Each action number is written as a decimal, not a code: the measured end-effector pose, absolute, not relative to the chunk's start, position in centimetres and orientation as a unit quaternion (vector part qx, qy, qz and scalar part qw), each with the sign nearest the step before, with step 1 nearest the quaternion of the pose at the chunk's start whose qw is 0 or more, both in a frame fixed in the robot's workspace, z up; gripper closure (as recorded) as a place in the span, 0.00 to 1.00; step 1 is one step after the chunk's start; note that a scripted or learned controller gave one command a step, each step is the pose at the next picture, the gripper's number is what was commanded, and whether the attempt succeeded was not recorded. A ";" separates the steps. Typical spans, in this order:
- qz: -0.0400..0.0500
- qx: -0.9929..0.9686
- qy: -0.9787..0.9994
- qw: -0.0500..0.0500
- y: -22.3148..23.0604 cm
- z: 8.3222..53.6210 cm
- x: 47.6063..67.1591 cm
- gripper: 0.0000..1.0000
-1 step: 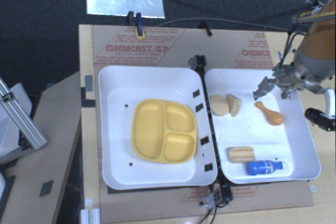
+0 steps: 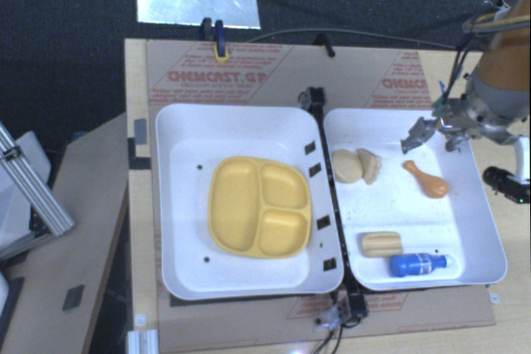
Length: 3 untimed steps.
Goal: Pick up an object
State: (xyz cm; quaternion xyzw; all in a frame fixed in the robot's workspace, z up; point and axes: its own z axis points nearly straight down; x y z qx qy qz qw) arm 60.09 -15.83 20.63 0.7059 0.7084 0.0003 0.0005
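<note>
The left bin [image 2: 178,178] holds a yellow tray [image 2: 259,206] with three compartments, lying flat near the middle of the bin floor. Black clips run along the seam where this bin meets the right bin [image 2: 473,215]. In the right bin, close to its left wall and toward the far side, lie two pale rounded pieces [image 2: 356,166] touching each other. To their right, and apart from them, rests an orange drumstick [image 2: 426,179], its thin end pointing up-left and its fat end down-right. Near the front of this bin a tan roll [image 2: 381,244] lies on its side, with a blue bottle [image 2: 418,264] just beside it on the front right, also lying flat, white cap to the right. The gripper [image 2: 437,131] hangs over the far right part of the bin, above the drumstick and apart from it, its two fingers spread wide with nothing between them.
</note>
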 end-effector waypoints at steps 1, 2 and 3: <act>0.000 0.706 0.708 -0.001 -15.3 14.6 59.9 0.00; 0.000 0.707 0.708 0.000 -15.8 10.2 60.2 0.00; 0.001 0.706 0.708 0.001 -15.8 8.5 60.3 0.00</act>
